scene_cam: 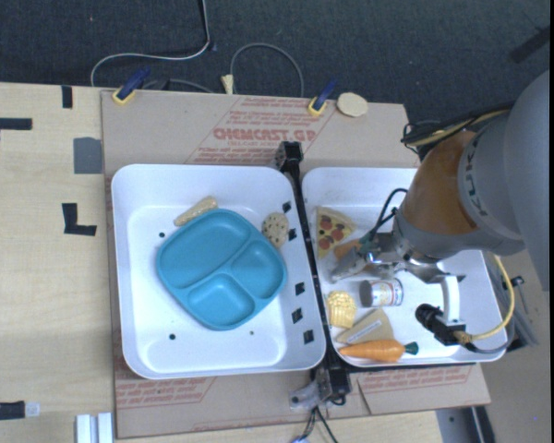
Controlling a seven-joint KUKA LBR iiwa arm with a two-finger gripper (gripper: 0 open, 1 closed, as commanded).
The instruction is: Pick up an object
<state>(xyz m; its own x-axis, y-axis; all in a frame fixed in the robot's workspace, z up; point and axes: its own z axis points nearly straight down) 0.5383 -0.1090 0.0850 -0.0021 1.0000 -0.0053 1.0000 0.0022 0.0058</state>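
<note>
My gripper (353,258) is low in the right bin (402,181), with the grey and orange arm reaching in from the right. It sits just below a pizza slice (332,228) and just above a small white jar (384,293) lying on its side. A yellow corn piece (342,309), a tan wedge (369,326) and an orange carrot (373,349) lie near the bin's front edge. No object can be seen lifted.
The left bin (134,275) holds a blue divided plate (222,268), a tan bread stick (196,211) and a cookie (275,228) by the divider. A black cable connector (436,322) hangs from the arm over the right bin's front right.
</note>
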